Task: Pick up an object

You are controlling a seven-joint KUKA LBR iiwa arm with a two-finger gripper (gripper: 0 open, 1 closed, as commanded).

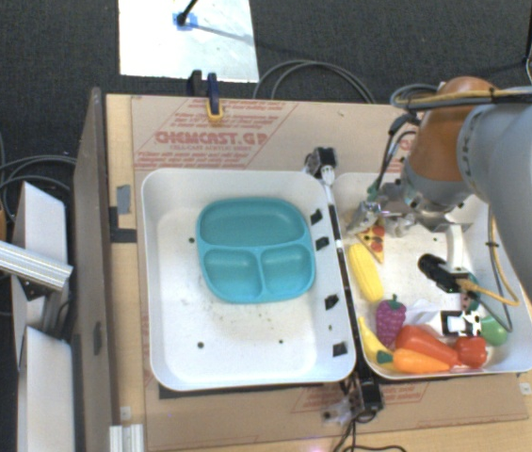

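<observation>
The right bin [527, 348] holds several toy foods. A yellow corn cob [366, 271] lies along its left wall, with a small pizza slice [372, 242] just above it. Toward the front sit purple grapes [390, 320], an orange carrot [424, 359], a red tomato [472, 350], a green piece [495, 330] and a yellow banana [370, 337]. My gripper [377, 217] hangs low over the bin's back left corner, directly above the pizza slice. Nothing is visibly held in it.
The left bin [176, 347] holds a teal divided plate [254, 250] in its middle. A row of black clips [331, 299] runs along the wall between the bins. Cables lie behind the bench and at its left.
</observation>
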